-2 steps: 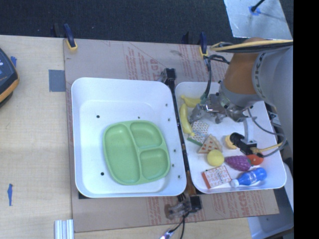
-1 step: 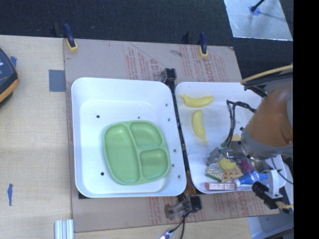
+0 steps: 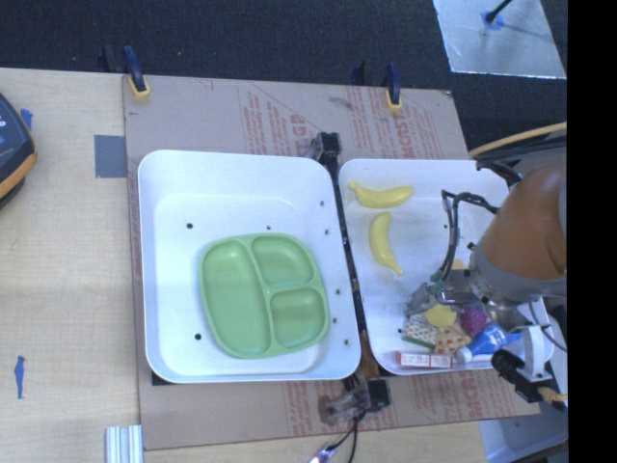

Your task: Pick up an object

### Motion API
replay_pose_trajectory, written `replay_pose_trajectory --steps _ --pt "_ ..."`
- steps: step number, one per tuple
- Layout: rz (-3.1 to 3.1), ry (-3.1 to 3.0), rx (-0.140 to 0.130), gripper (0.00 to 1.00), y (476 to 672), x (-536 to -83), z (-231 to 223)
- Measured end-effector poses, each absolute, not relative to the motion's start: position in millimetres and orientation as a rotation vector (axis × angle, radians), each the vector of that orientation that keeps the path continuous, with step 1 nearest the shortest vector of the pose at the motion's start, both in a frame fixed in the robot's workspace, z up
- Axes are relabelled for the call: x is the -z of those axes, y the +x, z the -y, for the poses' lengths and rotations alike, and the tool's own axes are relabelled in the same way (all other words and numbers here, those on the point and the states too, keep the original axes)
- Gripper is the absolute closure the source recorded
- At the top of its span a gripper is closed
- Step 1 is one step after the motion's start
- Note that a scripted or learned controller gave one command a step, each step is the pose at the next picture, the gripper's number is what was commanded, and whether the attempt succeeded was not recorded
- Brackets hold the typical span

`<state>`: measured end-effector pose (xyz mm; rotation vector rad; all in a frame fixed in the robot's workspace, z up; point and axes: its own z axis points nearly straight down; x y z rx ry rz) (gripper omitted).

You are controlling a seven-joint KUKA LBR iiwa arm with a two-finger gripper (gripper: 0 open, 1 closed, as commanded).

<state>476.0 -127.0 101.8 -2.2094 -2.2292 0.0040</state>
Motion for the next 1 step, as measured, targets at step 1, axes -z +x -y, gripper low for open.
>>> replay_pose_trajectory --steps 1 --pt "2.228 -2.213 0.000 1.00 536.4 -192.4 31.5"
